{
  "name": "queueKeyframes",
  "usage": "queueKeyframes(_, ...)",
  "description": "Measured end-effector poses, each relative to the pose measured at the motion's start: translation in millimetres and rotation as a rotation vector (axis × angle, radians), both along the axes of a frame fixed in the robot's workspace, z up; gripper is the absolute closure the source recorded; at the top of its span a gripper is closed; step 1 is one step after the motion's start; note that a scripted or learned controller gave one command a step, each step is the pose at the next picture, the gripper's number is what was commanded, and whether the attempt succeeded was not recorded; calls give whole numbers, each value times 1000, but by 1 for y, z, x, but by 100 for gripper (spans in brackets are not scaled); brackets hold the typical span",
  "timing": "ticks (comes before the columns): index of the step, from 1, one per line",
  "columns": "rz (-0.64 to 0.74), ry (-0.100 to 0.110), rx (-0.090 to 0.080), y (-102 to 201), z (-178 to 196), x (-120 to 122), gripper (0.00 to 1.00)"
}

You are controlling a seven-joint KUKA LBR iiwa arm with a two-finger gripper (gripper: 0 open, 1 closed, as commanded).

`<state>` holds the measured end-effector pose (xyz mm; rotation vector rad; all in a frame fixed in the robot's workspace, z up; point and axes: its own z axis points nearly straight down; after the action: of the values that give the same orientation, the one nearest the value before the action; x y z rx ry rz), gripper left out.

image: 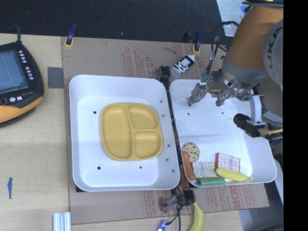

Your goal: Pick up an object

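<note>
- You had the pincer (208,96) over the bare upper part of the right bin (260,143), near its rim by the left bin (86,129), fingers spread apart with nothing between them.
- The things you could pick lay well apart from it, huddled along the right bin's near edge: a round cookie (191,151), an orange carrot (187,165), a red-and-white packet (227,161), a yellow banana (232,175) and a green marker (211,181).
- The yellow divided plate (131,130) sat alone in the left bin.
- By my reading, the pick had not begun: nothing was grasped, nothing lifted.
- What was left for you: carry the pincer toward that cluster, settle on one item, close on it and raise it.
</note>
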<state>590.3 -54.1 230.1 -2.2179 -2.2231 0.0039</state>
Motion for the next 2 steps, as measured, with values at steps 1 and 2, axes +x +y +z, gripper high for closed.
queueKeyframes(1, 2, 1, 0, 35, -39, 64, 0)
queueKeyframes(2, 2, 3, -1, 37, -39, -29, 0)
